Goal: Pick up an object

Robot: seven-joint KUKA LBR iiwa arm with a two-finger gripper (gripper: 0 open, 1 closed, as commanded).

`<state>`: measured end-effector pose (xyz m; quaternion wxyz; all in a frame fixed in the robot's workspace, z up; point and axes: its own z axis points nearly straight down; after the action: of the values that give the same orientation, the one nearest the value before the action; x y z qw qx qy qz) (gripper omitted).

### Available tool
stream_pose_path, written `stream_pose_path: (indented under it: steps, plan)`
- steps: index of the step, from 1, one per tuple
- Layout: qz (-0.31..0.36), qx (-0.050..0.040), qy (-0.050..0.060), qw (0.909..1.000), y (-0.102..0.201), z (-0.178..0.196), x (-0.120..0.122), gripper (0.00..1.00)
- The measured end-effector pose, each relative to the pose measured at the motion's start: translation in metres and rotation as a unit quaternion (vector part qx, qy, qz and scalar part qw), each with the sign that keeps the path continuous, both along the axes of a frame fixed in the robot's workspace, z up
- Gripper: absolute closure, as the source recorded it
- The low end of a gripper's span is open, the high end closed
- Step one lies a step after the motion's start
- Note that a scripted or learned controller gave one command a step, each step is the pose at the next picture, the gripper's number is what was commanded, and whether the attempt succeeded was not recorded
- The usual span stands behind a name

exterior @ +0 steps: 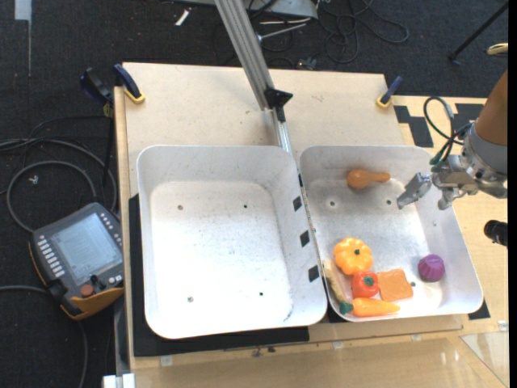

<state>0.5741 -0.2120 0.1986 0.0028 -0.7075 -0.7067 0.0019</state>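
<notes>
From above, the gripper (426,191) hangs over the right bin (464,241) near its far right side, its fingers spread apart with nothing between them. Just to its left, the drumstick (367,178) lies near the bin's far wall, apart from the fingers. Toward the near edge sit a pumpkin (354,255), a tomato (365,282), an orange block (394,284), a carrot (375,306) and a purple ball (431,267). The left bin (153,176) sits beside it. A pendant (78,257) lies on the floor at left.
</notes>
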Motion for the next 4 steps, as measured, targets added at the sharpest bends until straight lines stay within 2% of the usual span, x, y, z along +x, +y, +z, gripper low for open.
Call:
stream_pose_path:
  steps: [2,3,4]
  plan:
    - [0.000,0.0001,-0.001,1.0000,0.007,-0.101,-0.008,0.00]
    - [0.000,-0.0009,-0.004,1.0000,0.007,-0.088,-0.006,1.00]
    - [0.000,-0.0017,-0.006,1.0000,0.001,-0.043,-0.009,1.00]
